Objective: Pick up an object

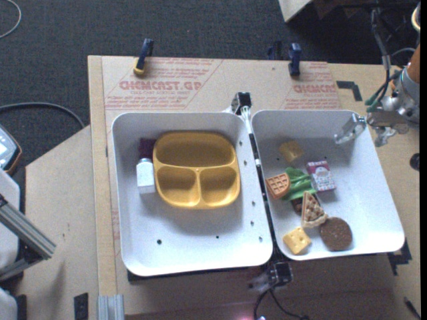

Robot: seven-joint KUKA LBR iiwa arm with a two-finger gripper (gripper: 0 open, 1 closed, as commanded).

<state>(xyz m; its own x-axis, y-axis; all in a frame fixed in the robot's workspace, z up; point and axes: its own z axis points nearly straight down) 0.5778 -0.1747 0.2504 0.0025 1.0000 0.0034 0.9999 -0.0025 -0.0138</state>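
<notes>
yellow tray (195,177), white bins (127,199), brown cookie (335,233)

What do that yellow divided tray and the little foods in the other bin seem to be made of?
The yellow tray looks like molded plastic: one even color, rounded compartments, soft sheen. The waffle, brown cookie and cheese wedge look like plastic or rubber toys, with flat, uniform colors, though the picture is too coarse to be sure.

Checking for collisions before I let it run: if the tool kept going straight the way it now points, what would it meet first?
Probably the right bin's bare white floor near its upper right corner. The tool slants down-left there, short of the yellow block; depth is unclear.
</notes>
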